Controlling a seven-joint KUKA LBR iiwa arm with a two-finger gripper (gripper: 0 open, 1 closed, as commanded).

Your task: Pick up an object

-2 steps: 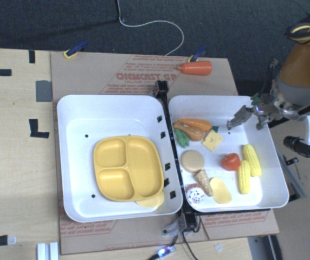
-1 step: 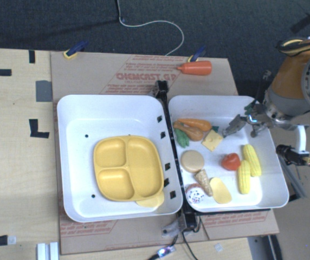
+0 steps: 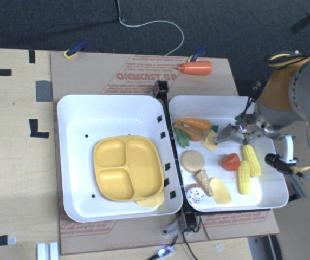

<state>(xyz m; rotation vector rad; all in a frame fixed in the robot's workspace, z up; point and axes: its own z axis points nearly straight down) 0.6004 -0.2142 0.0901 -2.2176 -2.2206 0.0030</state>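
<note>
- The pincer (image 3: 226,134) sits low over the right bin (image 3: 277,199), reached in from the right. Its finger state cannot be read from this view, and nothing can be confirmed as held.
- No single target is fixed by the task. The nearest candidate is the pale yellow wedge (image 3: 208,142), which appears to touch or lie just under the pincer tip.
- Risk, wedge: it looks thin and flat. A closing stroke may slide over it or push it toward the carrot (image 3: 194,124) rather than capture it.
- Risk, crowding: the carrot and the green piece (image 3: 182,138) lie just beyond the tip, toward the bin divider. A descent there could trap two items or jam one against the wall.
- Risk, wrist clearance: the red tomato (image 3: 231,161) and the two corn cobs (image 3: 251,160) (image 3: 243,177) lie just beside and below the pincer body. A sideways correction could knock them.
- Further off, toward the near rim: a round tan disc (image 3: 192,160), a mushroom-like piece (image 3: 202,178), a yellow oval piece (image 3: 220,190) and a small spotted white item (image 3: 195,195). These are closely packed, so any pick there is likely to disturb neighbours.
- Well apart, past the divider: the left bin (image 3: 76,145) holds a yellow divided plate (image 3: 128,167). It is broad and shallow, likely a poor grasp.
- Outside the bins, beyond the far rim, an orange carrot-shaped item (image 3: 195,67) rests on the cardboard (image 3: 90,75).
</note>
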